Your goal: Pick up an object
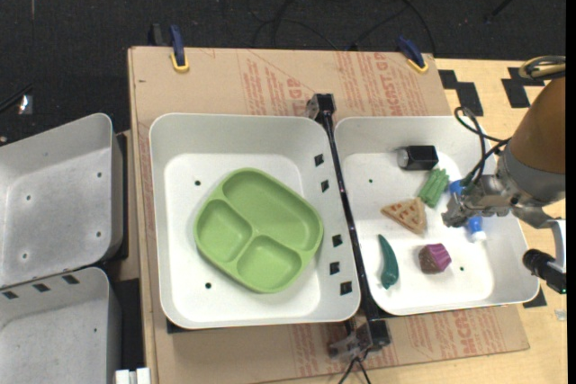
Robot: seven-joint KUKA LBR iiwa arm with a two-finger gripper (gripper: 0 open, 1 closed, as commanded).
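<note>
The right bin (pixel 504 288) holds several small objects: a black block (pixel 418 157), a green ridged piece (pixel 434 187), a tan pizza-slice toy (pixel 406 215), a teal pepper-shaped piece (pixel 387 262) and a purple lump (pixel 435 258). My gripper (pixel 466 213) hangs low over the right side of this bin, just right of the green piece and above the purple lump. A blue-and-white bit (pixel 474 227) shows beside it. Nothing is visibly lifted.
The left bin (pixel 175 148) contains a green divided plate (pixel 259 230). A black divider (pixel 337 193) runs between the bins. The grey arm with its orange band (pixel 544 135) comes in from the right. Spare white bin lids (pixel 54 193) lie at far left.
</note>
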